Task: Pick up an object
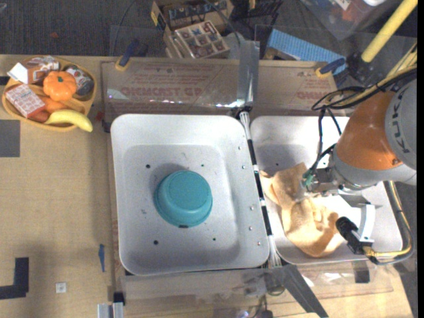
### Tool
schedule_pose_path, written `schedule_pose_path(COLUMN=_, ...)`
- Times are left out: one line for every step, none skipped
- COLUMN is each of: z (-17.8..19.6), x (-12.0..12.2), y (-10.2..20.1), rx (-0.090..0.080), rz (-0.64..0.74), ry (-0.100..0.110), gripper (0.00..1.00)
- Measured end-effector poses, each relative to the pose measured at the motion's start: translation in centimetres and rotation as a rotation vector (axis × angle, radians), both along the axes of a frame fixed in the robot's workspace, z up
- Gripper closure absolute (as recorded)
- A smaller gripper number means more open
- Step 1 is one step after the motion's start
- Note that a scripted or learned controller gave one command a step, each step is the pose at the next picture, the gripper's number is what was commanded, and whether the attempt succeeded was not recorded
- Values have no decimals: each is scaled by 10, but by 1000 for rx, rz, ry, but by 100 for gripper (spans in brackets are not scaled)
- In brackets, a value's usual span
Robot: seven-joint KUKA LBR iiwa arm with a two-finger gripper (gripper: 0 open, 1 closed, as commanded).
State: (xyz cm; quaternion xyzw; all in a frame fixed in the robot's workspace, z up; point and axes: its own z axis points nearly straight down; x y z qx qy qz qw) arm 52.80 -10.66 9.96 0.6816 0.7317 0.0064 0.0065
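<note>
Worktop: tan surface carrying two shallow white bins side by side, seen from above at a slant.
Left bin: white, with rounded corners; holds a single teal bowl.
Teal bowl: round, lying mouth down near the middle of the left bin floor, well apart from every wall.
Right bin: white, touching the left bin along their shared edge; holds a crumpled cloth.
Cloth: tan to yellowish, bunched into folds, spread from the middle of the right bin toward its near edge, close to the shared wall.
Arm: grey with an orange band, reaching in from the right side of the view over the right bin.
Gripper: lowered onto the upper part of the cloth, at or touching its folds.
Fingers: hidden by the wrist body and the cloth; whether they stand wide, narrow or closed on the fabric cannot be told.
Black fitting: dark part below the wrist, over the near right portion of the right bin.
Fruit basket: at the far left of the worktop, well apart from both bins; contains a small orange pumpkin, a banana and small boxes.
Cardboard panels: standing along the far edge of the bins.
</note>
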Motion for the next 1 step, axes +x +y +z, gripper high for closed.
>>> schedule_pose_path(z=-1, x=-1, y=0, rx=0, rz=0, ry=2, gripper=0)
